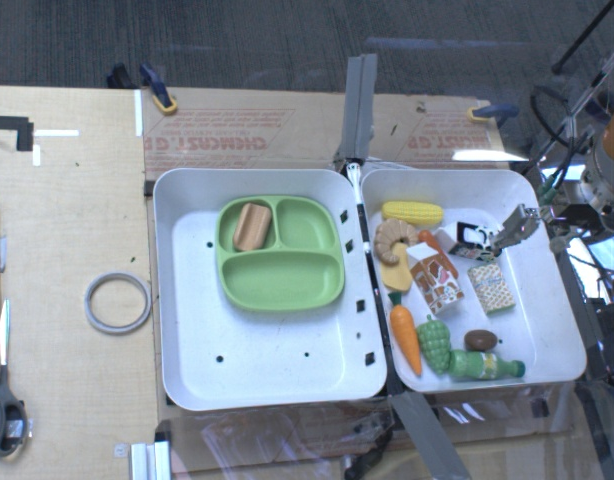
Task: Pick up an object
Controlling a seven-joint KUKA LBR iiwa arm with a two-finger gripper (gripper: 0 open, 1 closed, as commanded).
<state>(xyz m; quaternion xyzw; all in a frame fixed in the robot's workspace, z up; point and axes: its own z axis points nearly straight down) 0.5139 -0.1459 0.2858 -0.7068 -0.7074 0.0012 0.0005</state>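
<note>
Tool [511, 230] low over right bin [557, 268], upper-right area, just beside black/white item [473, 236]; finger state can't tell. Corn [412, 211], carrot [405, 338], green bottle [485, 368] all lying in bin. Left bin: green tray [282, 268] w/ bread roll [252, 226].

**Plastic, board and metal on the bench**

Both white bins, left [187, 298] and right [557, 338], look like smooth plastic with a faint sheen. The green divided plate [287, 278] is matt plastic. The bench top [67, 228] at the left of the frame is pale, wood-like and matt; behind the bins lies brown printed cardboard [247, 138]. The carrot [404, 338], the corn cob [412, 211] and the green bottle [485, 367] look like glossy moulded plastic. The gripper [515, 226] looks like dull grey metal.
</note>
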